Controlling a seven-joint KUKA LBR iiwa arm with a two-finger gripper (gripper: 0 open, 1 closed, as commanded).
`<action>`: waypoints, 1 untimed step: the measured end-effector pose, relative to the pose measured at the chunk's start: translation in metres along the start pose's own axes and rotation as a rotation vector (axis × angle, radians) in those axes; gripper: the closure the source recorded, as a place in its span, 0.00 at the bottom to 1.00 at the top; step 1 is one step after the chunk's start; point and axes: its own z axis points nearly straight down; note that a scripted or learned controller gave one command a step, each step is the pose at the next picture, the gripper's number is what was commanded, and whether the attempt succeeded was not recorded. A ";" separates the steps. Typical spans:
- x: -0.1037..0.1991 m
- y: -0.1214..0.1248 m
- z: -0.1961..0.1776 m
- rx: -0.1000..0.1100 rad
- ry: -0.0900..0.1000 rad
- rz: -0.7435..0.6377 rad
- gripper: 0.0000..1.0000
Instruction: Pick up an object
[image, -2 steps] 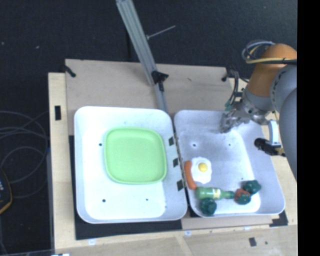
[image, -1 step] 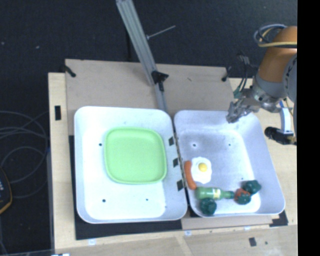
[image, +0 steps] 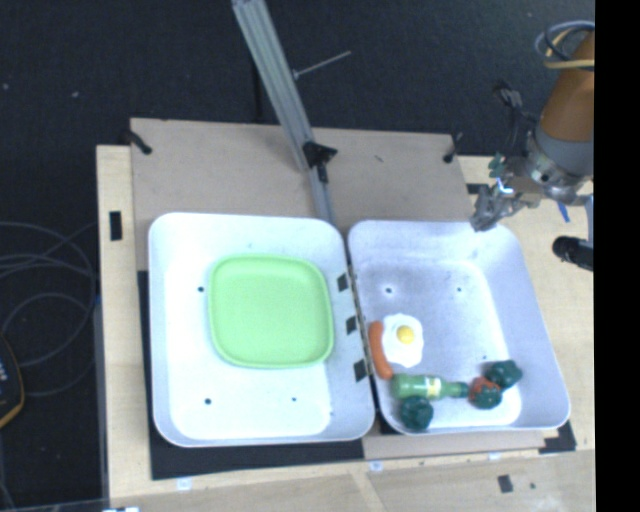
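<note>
Left bin (image: 180, 330): contains one light green square plate (image: 270, 310), lying flat near the centre. Right bin (image: 500, 280): objects are grouped at the near edge. In order: orange carrot (image: 379, 350), fried egg (image: 403, 338) touching it, green bottle (image: 425, 386), dark green vegetable (image: 416, 411), red-and-green pieces (image: 492, 383). Gripper (image: 487, 213): positioned over the far right corner of the right bin, well apart from all objects. Finger opening: cannot be determined. Nothing is seen between them.

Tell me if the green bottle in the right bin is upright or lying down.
Lying down. The green bottle lies on its side across the floor of the right bin, its length running left to right just below the fried egg.
</note>
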 end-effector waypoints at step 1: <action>-0.001 0.001 -0.053 0.000 0.000 0.000 1.00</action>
